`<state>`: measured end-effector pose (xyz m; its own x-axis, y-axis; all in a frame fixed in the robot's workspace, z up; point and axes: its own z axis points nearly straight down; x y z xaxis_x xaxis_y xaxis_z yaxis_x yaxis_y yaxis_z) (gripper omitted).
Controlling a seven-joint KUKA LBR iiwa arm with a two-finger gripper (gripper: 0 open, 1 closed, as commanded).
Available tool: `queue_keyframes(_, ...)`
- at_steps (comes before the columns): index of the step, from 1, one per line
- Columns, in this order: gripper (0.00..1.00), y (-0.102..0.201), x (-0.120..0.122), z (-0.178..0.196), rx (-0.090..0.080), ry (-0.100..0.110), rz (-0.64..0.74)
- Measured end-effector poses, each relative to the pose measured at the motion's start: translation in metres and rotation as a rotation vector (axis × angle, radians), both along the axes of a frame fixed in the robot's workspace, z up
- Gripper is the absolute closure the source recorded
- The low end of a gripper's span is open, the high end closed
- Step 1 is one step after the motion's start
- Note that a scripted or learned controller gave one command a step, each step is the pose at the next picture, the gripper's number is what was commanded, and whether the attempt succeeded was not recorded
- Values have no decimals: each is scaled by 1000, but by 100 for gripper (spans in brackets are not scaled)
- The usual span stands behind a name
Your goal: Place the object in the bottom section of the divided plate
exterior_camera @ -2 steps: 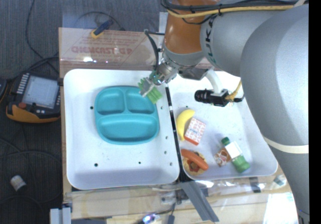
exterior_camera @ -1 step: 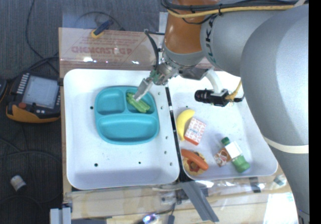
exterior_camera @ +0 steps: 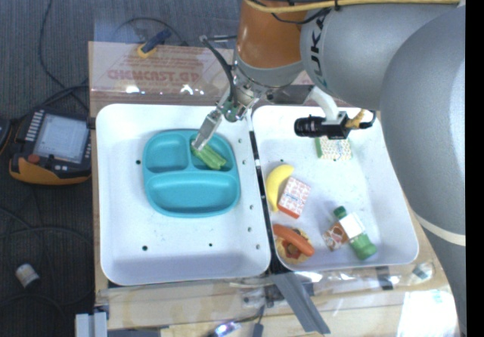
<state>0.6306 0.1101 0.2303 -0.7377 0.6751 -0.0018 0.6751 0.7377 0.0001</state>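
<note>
Because the task calls for the wide bottom section of the divided plate (exterior_camera: 190, 193), the green object (exterior_camera: 212, 155) is judged to be in the wrong place for now: it is seen over the plate's upper right compartment, just left of the centre of the frame, and not in the broad section nearer the lower edge. The teal plate is set in the left bin (exterior_camera: 121, 252), apart from the spare items, so that the target is kept uncluttered. The gripper (exterior_camera: 206, 139) is slanted down from the orange-banded wrist at upper centre, and its fingers are seen closed against the upper end of the green piece, so the piece appears to be clamped at one end, tilted with the tool. Whether its lower end is touching the plate cannot be told. In the right bin (exterior_camera: 393, 199) a banana (exterior_camera: 277, 180), a small patterned box (exterior_camera: 294, 196), a hot dog (exterior_camera: 293, 243) and a green-capped bottle (exterior_camera: 354, 235) are left untouched, well apart from the plate. A shift toward the lower part of the frame is judged necessary before release.
</note>
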Motion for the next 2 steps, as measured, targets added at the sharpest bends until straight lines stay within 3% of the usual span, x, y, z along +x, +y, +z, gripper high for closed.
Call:
queue_keyframes(1,0,0,0,0,0,0,0)
queue_keyframes(2,100,1,1,9,2,-1,0)
